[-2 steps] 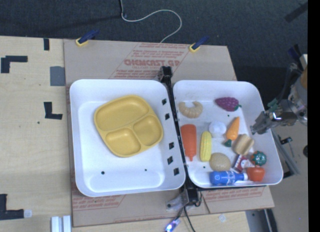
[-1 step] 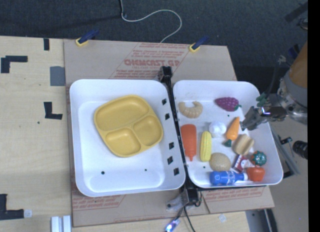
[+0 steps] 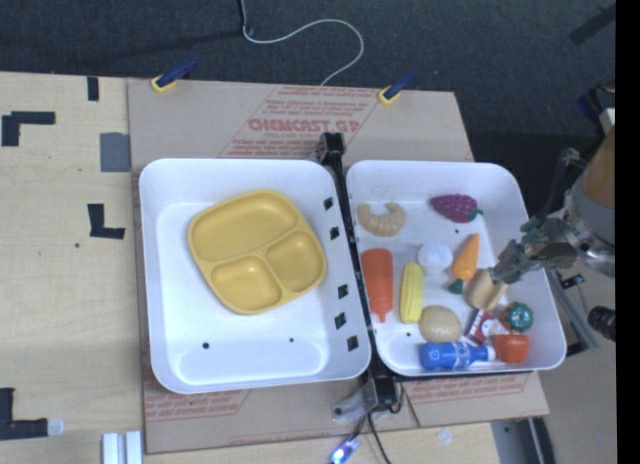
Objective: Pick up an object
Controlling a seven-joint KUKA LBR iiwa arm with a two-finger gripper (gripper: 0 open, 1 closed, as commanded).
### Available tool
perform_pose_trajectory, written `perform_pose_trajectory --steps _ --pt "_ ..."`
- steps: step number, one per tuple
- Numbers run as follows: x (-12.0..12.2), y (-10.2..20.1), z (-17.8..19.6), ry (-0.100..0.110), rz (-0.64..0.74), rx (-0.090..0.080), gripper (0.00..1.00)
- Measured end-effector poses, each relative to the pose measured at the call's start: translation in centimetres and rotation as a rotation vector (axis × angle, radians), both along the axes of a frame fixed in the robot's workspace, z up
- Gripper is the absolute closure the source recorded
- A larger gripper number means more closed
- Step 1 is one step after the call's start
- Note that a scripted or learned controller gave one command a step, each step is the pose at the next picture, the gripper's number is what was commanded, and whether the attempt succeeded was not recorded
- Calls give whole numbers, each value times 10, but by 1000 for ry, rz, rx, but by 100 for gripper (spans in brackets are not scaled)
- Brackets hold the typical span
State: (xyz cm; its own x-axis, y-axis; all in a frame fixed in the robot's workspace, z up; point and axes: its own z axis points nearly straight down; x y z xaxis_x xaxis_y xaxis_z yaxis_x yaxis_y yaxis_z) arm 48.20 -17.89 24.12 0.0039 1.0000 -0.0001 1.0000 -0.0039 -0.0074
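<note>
The right bin (image 3: 500, 180) holds several toy foods: a croissant (image 3: 382, 218), purple grapes (image 3: 455, 207), a small orange carrot (image 3: 465, 255), a long red-orange piece (image 3: 377, 282), a corn cob (image 3: 411, 292), a potato (image 3: 440, 324), a blue bottle (image 3: 455, 355), a red piece (image 3: 512, 349), a teal ball (image 3: 517, 316) and a tan piece (image 3: 485, 290). My gripper (image 3: 508, 264) reaches in over the bin's right side, low and tilted, its tip right by the tan piece and just right of the small carrot. Whether it touches the tan piece is unclear.
A yellow divided plate (image 3: 258, 250) lies in the left bin (image 3: 160, 282). A black hinge strip (image 3: 345, 252) runs between the bins. Both bins rest on a cardboard sheet (image 3: 300, 117), with a white cable (image 3: 300, 32) behind it.
</note>
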Motion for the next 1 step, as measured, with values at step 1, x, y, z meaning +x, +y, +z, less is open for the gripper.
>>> perform_pose_trajectory --steps 1 --pt "3 75 39 -9 13 2 100"
